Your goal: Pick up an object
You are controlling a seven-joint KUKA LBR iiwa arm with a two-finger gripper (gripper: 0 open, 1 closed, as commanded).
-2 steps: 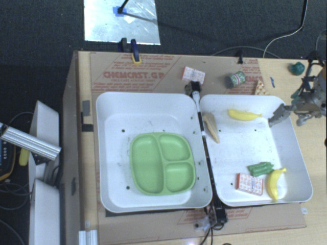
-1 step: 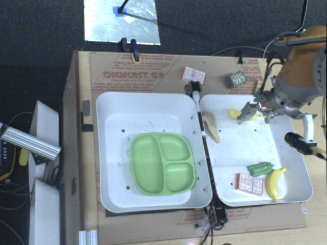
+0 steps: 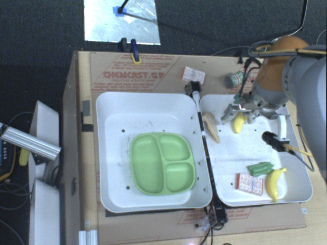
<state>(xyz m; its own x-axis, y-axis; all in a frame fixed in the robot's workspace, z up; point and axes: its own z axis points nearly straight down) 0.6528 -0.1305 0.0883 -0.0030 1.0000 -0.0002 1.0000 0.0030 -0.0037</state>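
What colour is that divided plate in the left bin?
The divided plate is light green, plain with no pattern; the overhead camera view shows it clearly.

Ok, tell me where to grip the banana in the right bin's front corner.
Grip the banana across its middle, coming straight down. It lies flat and curved, its long axis running front to back, with the green object and red-and-white box close on its left, so close across the narrow width.

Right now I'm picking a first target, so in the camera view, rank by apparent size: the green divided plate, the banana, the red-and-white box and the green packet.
1. Green divided plate, by far the largest.
2. Banana.
3. Red-and-white box and green packet: too similar to rank.
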